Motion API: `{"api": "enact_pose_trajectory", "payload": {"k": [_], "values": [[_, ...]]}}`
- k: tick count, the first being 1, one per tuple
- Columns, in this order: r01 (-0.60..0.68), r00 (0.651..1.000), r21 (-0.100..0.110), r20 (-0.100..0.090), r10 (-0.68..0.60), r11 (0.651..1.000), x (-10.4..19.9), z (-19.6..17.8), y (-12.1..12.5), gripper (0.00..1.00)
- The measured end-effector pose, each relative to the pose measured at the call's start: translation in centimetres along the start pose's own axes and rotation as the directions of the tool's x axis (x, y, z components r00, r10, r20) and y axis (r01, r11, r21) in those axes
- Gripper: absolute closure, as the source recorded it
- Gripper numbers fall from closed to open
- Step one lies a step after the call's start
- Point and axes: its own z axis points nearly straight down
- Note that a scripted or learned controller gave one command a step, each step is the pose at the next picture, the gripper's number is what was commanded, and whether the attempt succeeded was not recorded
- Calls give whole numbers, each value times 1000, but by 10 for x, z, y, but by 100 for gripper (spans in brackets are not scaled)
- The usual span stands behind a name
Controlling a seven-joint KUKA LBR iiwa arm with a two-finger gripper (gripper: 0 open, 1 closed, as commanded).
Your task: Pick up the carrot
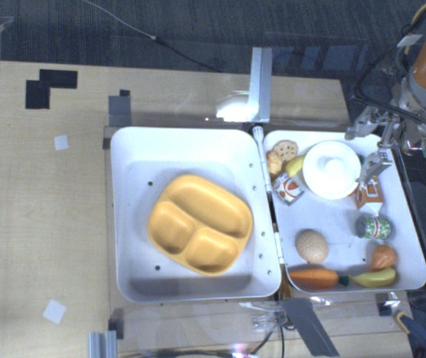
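Observation:
The carrot [313, 278], orange with a dark green stub at its right end, lies flat along the front wall of the right bin [414, 222]. A yellow banana [374, 277] lies just to its right, almost end to end with it. My gripper [370, 148] hangs over the bin's back right corner, far behind the carrot, beside a white bowl [332, 170]. Its two grey fingers stand apart, open, with nothing between them.
The right bin also holds cookies [283, 153], a red-and-white can [289, 189], a brown packet [368, 193], a green can [374, 227], a tan egg-shaped thing [312, 246] just behind the carrot and an orange fruit [383, 256]. A yellow divided plate [200, 222] lies in the left bin [130, 200].

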Motion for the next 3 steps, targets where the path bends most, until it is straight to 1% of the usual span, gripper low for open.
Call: {"api": "enact_pose_trajectory", "payload": {"k": [1, 2, 3], "values": [[-75, 997, -1, 0, 75, 997, 49, 174, 30, 0], [-93, 996, 0, 1, 93, 996, 119, 164, 60, 0], [-93, 996, 0, 1, 93, 996, 119, 164, 59, 0]]}}
